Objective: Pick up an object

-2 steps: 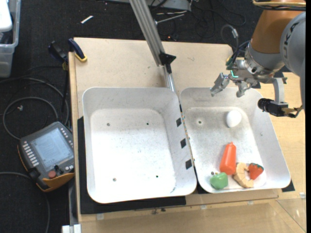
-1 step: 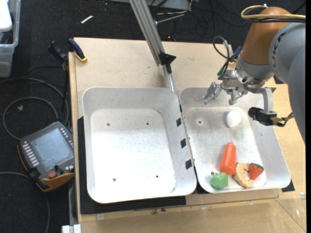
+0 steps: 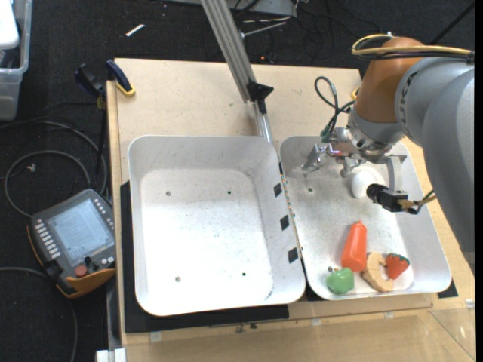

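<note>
Several toy foods lie together at the front of the right bin (image 3: 423, 225): an orange carrot-like piece (image 3: 355, 246), a green round piece (image 3: 340, 280), a beige piece (image 3: 375, 271) and a red strawberry-like piece (image 3: 397, 265). My gripper (image 3: 317, 159) hangs over the back left part of the right bin, well behind the foods and apart from them. Nothing shows in it.
The left bin (image 3: 143, 202) lies beside the right one, sharing a raised middle edge. A slanted metal pole (image 3: 230, 40) comes down to the back between the bins. A teach pendant (image 3: 74, 236) rests on the floor at left.
</note>
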Controlling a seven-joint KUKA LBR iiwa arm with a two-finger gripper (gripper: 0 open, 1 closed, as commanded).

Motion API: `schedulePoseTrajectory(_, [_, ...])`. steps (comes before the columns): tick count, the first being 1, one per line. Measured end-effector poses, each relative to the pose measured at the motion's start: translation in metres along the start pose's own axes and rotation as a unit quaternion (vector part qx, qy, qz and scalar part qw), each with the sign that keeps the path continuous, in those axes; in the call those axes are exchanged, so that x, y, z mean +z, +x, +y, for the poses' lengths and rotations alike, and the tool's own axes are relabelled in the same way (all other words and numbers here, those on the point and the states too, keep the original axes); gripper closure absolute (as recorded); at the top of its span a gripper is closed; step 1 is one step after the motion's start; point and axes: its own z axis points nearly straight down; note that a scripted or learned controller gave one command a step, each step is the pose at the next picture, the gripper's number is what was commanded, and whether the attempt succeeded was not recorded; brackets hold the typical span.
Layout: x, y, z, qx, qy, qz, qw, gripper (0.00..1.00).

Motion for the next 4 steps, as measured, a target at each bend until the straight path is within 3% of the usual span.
schedulePoseTrajectory(1, [0.019, 0.001, 0.000, 0.000, -0.001, 0.000, 1.0000, 0.00])
schedulePoseTrajectory(2, [0.007, 0.001, 0.001, 0.000, -0.004, -0.001, 1.0000, 1.00])
schedulePoseTrajectory(4, [-0.114, -0.001, 0.010, 0.000, -0.006, -0.001, 1.0000, 1.00])
